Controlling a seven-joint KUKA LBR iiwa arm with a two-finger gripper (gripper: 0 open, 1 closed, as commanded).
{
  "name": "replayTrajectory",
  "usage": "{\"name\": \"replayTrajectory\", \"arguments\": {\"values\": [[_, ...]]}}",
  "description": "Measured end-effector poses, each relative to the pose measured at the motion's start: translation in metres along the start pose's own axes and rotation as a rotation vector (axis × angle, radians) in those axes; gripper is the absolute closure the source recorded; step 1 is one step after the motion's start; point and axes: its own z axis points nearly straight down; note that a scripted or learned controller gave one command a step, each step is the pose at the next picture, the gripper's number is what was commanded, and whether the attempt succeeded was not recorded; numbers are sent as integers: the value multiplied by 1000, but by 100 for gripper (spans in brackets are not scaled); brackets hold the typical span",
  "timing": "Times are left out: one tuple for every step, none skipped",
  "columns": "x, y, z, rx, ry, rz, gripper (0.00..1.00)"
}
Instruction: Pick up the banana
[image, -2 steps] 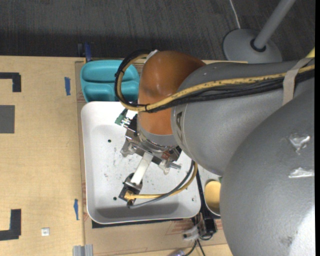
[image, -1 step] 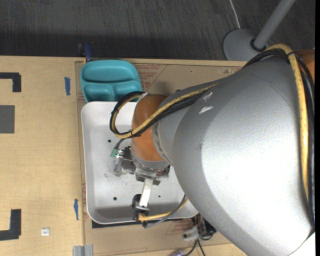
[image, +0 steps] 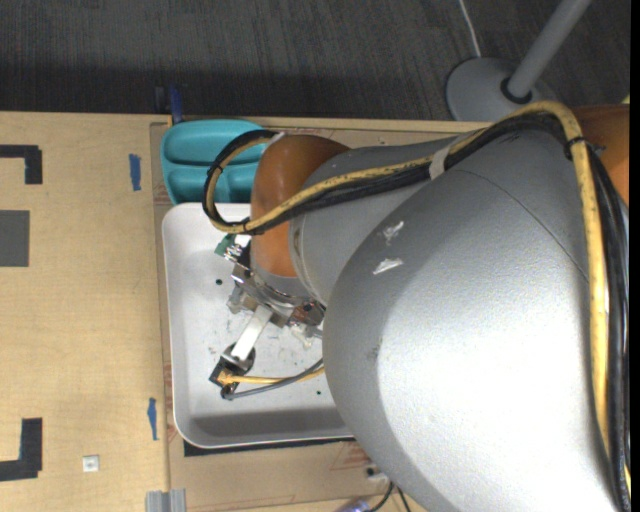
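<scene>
Cannot tell how far apart the jaws stand: tucked under the wrist flange (image: 268, 296), low over the middle of the white bin (image: 190, 330). Cannot tell what, if anything, sits between them or touches them. Cannot tell either where the banana lies relative to them; much of the bin floor is covered by the arm.

Just above the flange, the orange band (image: 285, 185), tilted toward the bin's far end. Behind it, the grey arm (image: 480, 300), reaching in from the right and looming large across the right half of the view. Along its upper side, a yellow-and-black cable (image: 400, 172), looping out past the orange band at the left.

On the bare stretch of bin floor, at the left and near sides, dark specks and faint scuffs. Just beyond the bin's far rim, a teal plastic object (image: 200, 150) with rounded corners, partly behind the cable loop.

Around the bin, the tan desk (image: 80, 300), marked with black shapes and short strips of blue tape (image: 135, 172). Near its front edge, a small pale square (image: 90, 462). Past the desk's far edge, dark carpet (image: 300, 50) and a round grey stand base (image: 490, 88).
</scene>
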Motion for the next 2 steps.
{"name": "replayTrajectory", "arguments": {"values": [[28,40,-92,0,0,-138,0],[-96,69,-145,2,-1,-200,0]]}}
